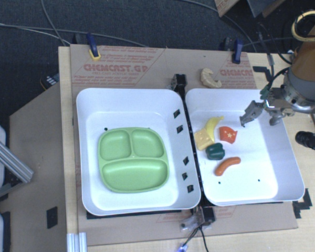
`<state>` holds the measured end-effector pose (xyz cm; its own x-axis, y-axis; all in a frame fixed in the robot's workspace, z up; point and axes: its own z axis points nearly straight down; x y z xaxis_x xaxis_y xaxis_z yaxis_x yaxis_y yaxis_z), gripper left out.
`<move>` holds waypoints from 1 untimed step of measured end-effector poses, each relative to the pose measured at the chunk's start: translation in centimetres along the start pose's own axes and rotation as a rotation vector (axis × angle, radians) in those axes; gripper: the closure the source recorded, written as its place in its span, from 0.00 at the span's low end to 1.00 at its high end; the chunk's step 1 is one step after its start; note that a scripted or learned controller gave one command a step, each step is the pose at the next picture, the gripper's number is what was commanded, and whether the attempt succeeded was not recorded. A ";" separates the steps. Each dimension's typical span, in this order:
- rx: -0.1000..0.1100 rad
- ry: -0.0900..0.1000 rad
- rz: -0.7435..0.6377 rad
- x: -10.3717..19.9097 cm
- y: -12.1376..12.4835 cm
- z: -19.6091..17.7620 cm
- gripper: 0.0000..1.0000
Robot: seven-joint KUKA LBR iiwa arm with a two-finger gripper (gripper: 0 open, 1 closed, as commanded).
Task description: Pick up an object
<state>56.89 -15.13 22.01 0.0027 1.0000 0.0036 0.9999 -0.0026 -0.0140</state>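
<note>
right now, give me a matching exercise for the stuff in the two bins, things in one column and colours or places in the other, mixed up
Things:
1. divided plate
2. sausage-shaped toy
3. banana-shaped toy
4. hand

Colours or places:
A. yellow, near the right bin's left wall
B. above the right bin's upper right part
C. light green, in the left bin
D. orange-red, nearest the right bin's front edge among the toys

Pairs: 1-C, 2-D, 3-A, 4-B

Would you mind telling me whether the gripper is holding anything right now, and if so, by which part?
Nothing is held. The gripper hangs with its jaws spread above bare floor of the right bin, apart from the red piece.
</note>
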 end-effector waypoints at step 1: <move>-0.013 -0.002 -0.003 0.0 0.3 -0.7 0.00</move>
<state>57.17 -15.11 22.68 -0.0005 1.0000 0.0011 1.0000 0.0005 -0.0013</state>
